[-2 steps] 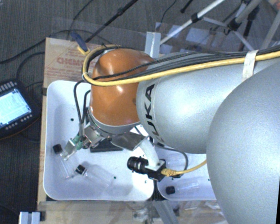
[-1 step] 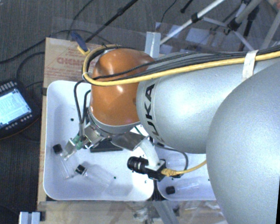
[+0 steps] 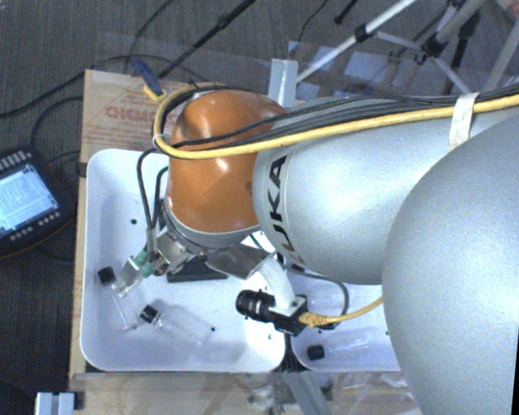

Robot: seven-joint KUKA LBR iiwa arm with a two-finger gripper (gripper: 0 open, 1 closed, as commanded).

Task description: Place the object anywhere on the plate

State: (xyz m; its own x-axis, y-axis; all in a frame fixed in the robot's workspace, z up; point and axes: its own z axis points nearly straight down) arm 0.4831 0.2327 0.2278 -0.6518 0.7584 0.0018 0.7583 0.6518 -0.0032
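The grey arm filled most of the right and centre of the frame, its orange band sitting over the upper middle of the left white bin. A yellow cable and black cables ran along the arm toward the upper right. Below the orange band, the gripper reached down to the left, low over the bin floor at centre left; it looked pale and partly see-through there, and whether it was open or closed could not be told.

Just left of the gripper lay a small black object on the bin floor, near it but not seen in its grasp. A second small black piece lay a little lower, at the left end of a clear, tube-like item that rested on the bin floor (its outline was faint against the white). Which of these was the task's object could not be told.

In the right bin, at lower centre, another small black piece lay beside a clear item. A handheld control pendant rested on the floor at the left edge of the frame.
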